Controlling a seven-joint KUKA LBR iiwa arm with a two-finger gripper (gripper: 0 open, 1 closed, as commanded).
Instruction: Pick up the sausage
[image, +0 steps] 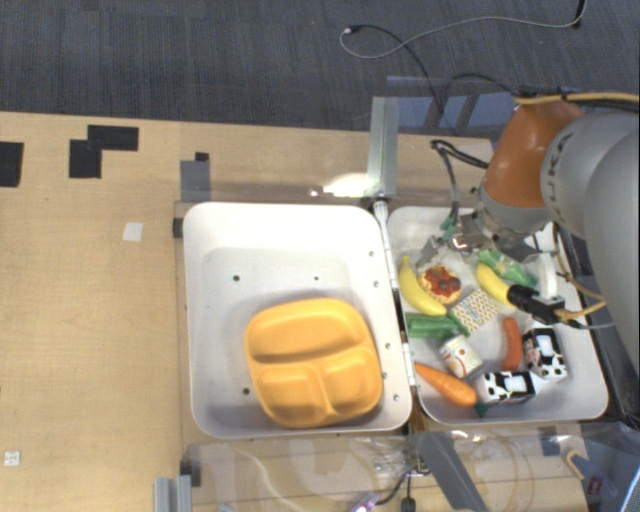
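Reaching in from the right, the grey arm (590, 170) is seen bent over the far part of the right bin (590, 400), its orange band (522, 150) turned toward the left above the wrist. The tool (458, 238) is lowered at the far left of that bin, just beyond a small pizza slice (441, 281); whether it is wide or narrow cannot be told, and nothing is seen held in it.

The sausage (513, 343) is found in the right half of the right bin, toward the near side. Its long axis is laid roughly near-to-far, tilted slightly, with one end pointed at the far side near a dark-tipped yellow banana (495, 282) and the other pointed near, just beside a black-and-white cow-patterned box (544, 355). It is well apart from the tool.

A second banana (417, 290) is laid along the left wall of the right bin, with a green pepper (436, 326) just near of it. A small can (459, 354) and a carrot (446, 384) are set nearer still, and a second cow-patterned box (508, 385) is placed beside the carrot.

In the left bin (210, 300) an orange divided tray (314, 360) is rested on the near side. Both bins are carried by the wooden worktop (90, 330).
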